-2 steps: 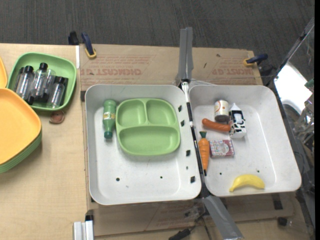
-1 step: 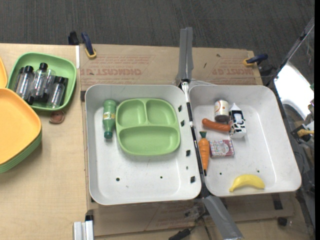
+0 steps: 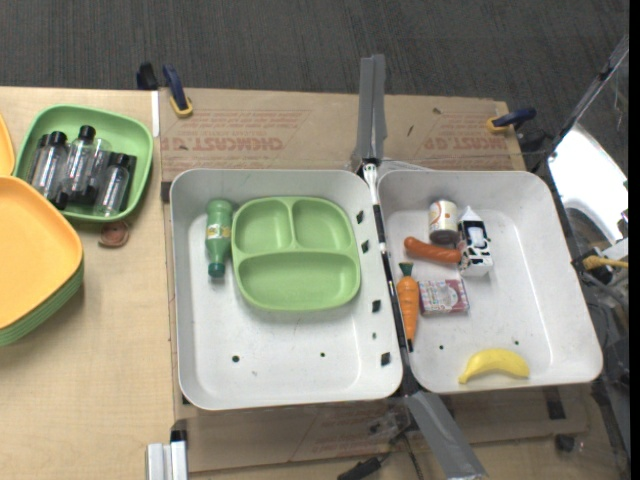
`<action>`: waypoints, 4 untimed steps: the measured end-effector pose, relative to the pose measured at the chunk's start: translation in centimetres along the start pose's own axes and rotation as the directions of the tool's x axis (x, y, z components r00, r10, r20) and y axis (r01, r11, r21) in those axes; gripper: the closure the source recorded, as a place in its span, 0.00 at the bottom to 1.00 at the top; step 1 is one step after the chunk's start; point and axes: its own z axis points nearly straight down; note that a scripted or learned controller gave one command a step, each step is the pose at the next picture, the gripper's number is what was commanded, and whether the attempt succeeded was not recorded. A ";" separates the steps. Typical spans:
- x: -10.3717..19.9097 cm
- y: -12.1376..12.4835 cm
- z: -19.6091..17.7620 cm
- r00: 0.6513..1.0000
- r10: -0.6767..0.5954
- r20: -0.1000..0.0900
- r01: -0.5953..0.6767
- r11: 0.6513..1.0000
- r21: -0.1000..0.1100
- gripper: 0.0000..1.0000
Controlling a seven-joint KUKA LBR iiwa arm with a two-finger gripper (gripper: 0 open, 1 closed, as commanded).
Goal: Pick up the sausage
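Observation:
The sausage [image 3: 433, 251], reddish-orange and slightly curved, lies in the right bin [image 3: 555, 298] near its upper middle. Its right end touches a white and black carton [image 3: 476, 244]. A small can [image 3: 443, 219] stands just behind it. An orange carrot [image 3: 408, 307] lies below the sausage's left end, along the bin's left wall.
A pink packet [image 3: 443, 296] lies beside the carrot and a yellow banana [image 3: 494, 366] rests near the right bin's front. The left bin [image 3: 280, 358] holds a green divided plate [image 3: 296, 252] and a green bottle [image 3: 218, 236]. A green tray of bottles [image 3: 85, 163] and orange plates [image 3: 35, 268] sit far left.

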 end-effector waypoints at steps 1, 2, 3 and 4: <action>0.6 0.1 7.2 0.996 0.086 0.000 -0.086 0.996 0.001 1.00; 0.6 0.1 6.5 0.997 0.083 0.004 -0.083 0.997 0.003 1.00; 0.5 0.1 5.7 0.997 0.079 0.008 -0.079 0.997 0.005 1.00; 0.5 0.1 5.0 0.997 0.075 0.013 -0.075 0.997 0.007 1.00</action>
